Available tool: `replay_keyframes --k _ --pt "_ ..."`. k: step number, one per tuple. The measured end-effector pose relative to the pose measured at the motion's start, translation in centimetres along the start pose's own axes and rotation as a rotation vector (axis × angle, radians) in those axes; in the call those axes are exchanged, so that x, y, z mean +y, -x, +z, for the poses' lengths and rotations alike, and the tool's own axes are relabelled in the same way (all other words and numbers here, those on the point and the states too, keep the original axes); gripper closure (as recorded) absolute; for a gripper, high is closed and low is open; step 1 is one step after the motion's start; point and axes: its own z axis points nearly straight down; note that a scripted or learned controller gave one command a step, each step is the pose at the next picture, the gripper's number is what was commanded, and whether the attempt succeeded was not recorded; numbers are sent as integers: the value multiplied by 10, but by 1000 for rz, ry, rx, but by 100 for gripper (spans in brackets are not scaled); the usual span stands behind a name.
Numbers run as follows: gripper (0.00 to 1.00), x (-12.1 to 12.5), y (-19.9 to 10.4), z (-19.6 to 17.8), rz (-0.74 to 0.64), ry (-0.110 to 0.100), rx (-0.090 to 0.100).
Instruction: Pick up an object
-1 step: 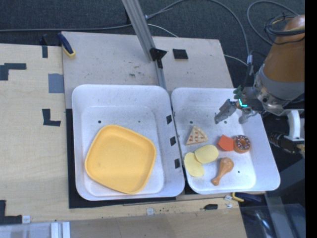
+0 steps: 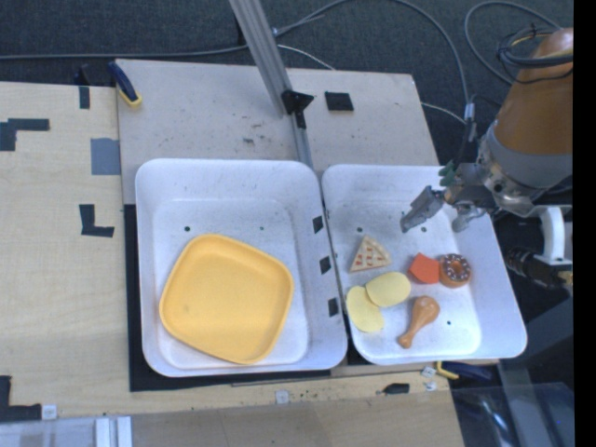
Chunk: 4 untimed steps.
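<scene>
**Gripper over the right bin, nothing in it**

So the gripper (image 2: 440, 210) sits above the upper part of the right bin (image 2: 494, 343), coming in from the right side with the grey-and-orange arm (image 2: 533, 110) behind it. The two fingers (image 2: 419, 210) look spread apart and there's only bare white bin floor under them, so it has hold of nothing.

All the toy food sits lower in that same bin: a waffle wedge (image 2: 370, 254), an orange block (image 2: 425, 268) touching a chocolate donut (image 2: 455, 270), two yellow chips (image 2: 377, 299) overlapping each other (potato slices, maybe), and a drumstick (image 2: 418, 319) just beside them.

The left bin (image 2: 149, 194) holds a yellow square plate (image 2: 226, 296), lying flat.
</scene>
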Motion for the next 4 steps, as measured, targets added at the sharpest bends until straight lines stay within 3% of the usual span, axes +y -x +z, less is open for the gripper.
replay_keyframes --k 1,3,4 --pt "0 -4 -4 45 0 -3 0" --pt "0 -2 -12 175 0 -6 1" --pt "100 -1 -13 164 -2 -4 1"
